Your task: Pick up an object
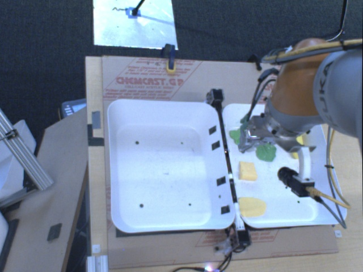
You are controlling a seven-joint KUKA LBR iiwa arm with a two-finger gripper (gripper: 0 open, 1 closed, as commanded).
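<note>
While the gripper [249, 142] hangs low over the right bin [317, 211], its opening impossible to judge, green pieces [265, 151] lie just beside it; closing off-centre could nudge them toward the yellow block [247, 171], leaving nothing caught.

dark carpet floor [45, 38] under a brown bench [147, 75].

Green object [265, 151], perhaps crumpled, lying in right bin [283, 215]
</note>
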